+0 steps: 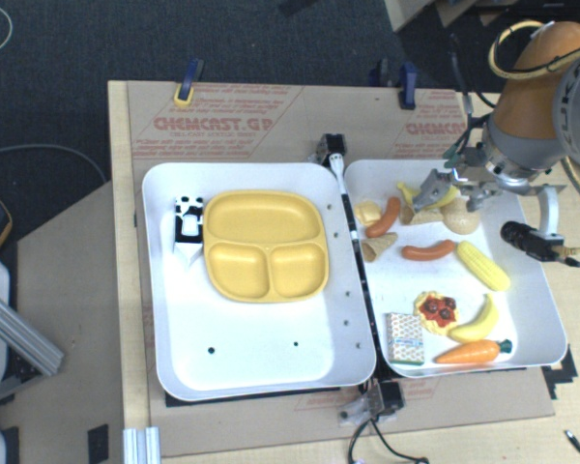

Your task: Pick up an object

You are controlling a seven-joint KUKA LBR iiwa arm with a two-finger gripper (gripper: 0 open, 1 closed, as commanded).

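My gripper (452, 197) hangs low over the far part of the right bin (551, 307), fingers spread open. Just under it lie a tan rounded piece (461, 222) and a yellow piece (409, 194); nothing is visibly clamped between the fingers. Left of the gripper a red sausage (385, 217) lies at a slant beside a pale bread chunk (369, 212). Nearer the front are a second sausage (428, 251), a corn cob (483, 265), a banana (474, 322), a carrot (469, 353), a pizza slice (435, 309) and a small printed box (404, 337).
The left bin (174, 336) holds a yellow divided plate (266, 243) and a small black-and-white item (188, 222) at its left. A brown cone-shaped piece (375, 249) sits by the bins' shared wall. A black part (532, 242) of the arm juts over the right bin's right side.
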